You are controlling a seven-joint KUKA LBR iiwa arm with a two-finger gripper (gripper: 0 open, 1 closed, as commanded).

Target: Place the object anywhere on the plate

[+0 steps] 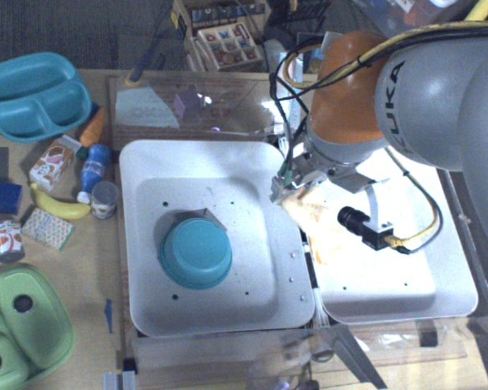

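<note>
Lying on the bench, far left: a teal divided tray (37,96), a banana (58,204) and a green tray (20,323).
Left bin (138,169): holds a round teal plate (195,253) near its middle.
Gripper (289,184): low over the seam between the bins; wide or narrow, I cannot tell.
Object (313,214): a pale orange shape in the right bin (407,291), just beside the gripper and apart from the plate. Its long axis seems to run upper left to lower right; it is too blurred to identify.
Arm (423,88): hides the right bin's upper part.

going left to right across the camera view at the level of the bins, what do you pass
banana → small can → left white bin → blue bowl → gripper → right white bin
</note>
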